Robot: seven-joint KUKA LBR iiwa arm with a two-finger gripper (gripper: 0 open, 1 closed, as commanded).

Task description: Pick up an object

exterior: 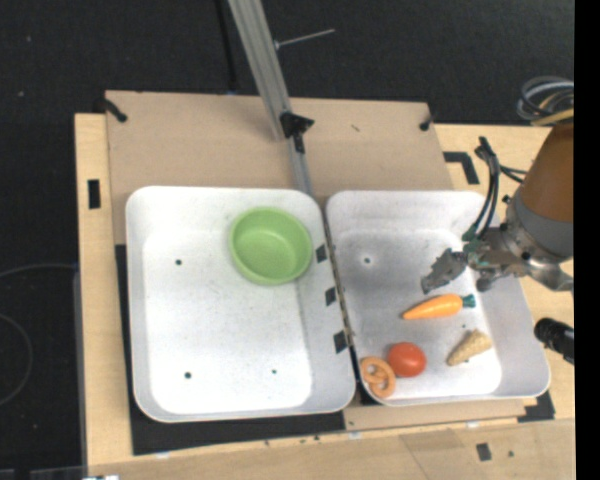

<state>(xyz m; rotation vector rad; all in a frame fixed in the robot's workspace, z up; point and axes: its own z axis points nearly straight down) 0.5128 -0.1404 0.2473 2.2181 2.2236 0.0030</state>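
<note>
In the right bin lie an orange carrot with a green tip, a red tomato, a beige wedge-shaped piece and an orange ring-shaped piece. My gripper hangs just behind the carrot at the bin's right side. It is open, its fingers spread apart with nothing between them. A green bowl sits in the left bin near its back right corner.
A grey metal post slants down from the top and ends between the two bins. Cables lie at the far right. A divider with black clips runs between the bins.
</note>
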